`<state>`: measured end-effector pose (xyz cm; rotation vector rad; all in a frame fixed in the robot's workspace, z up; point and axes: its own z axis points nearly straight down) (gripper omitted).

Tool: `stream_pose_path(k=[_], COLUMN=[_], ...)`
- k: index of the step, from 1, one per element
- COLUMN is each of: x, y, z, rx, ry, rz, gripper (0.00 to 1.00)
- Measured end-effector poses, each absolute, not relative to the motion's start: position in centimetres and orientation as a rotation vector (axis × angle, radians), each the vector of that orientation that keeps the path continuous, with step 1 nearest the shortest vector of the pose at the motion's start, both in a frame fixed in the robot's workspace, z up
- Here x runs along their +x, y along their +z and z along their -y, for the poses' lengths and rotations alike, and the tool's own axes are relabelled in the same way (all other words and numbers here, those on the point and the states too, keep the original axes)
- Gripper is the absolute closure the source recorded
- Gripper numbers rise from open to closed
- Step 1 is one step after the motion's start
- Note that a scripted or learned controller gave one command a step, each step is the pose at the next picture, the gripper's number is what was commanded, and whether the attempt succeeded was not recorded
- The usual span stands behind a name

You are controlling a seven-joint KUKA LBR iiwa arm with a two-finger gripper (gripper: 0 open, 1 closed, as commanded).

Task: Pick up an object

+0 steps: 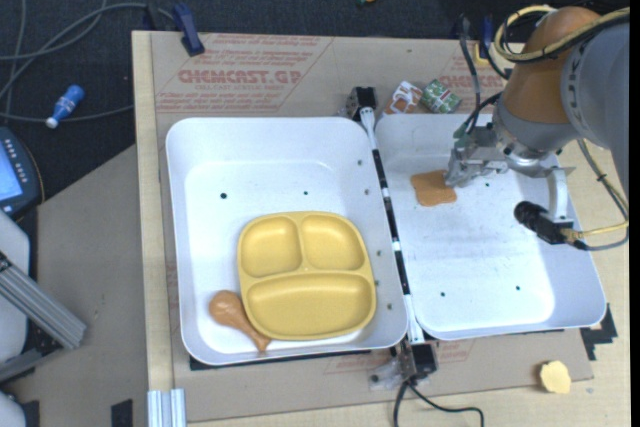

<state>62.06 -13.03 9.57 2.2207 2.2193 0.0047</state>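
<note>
**Arm reaching down on the brown piece in the right bin**

The gripper (462, 170) is hanging low over the right bin (500, 310), right at the edge of a flat brown piece (434, 189) lying near the bin's left wall. Whether the claw is wide or narrow cannot be told from this angle; nothing is showing between it. In the left bin (200, 165) a yellow divided plate (305, 275) is sitting with a toy drumstick (236, 315) touching its lower left corner.

The step in hand looks like the final approach to the brown piece. It is thin and lying flat on the floor, so the next move probably calls for a very low, centred closing; a slip over the top seems the likely failure.
</note>
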Motion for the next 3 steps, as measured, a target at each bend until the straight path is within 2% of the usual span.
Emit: stream_pose_path(k=[1,2,3], x=[57.6,57.8,66.1], y=[8.4,8.4,10.4], z=[14.7,14.6,10.1], rx=[2.229,2.224,2.208], ry=[-0.005,-0.001,0.011], rz=[-2.222,-2.222,-2.225], gripper=[1.0,0.0,0.0])
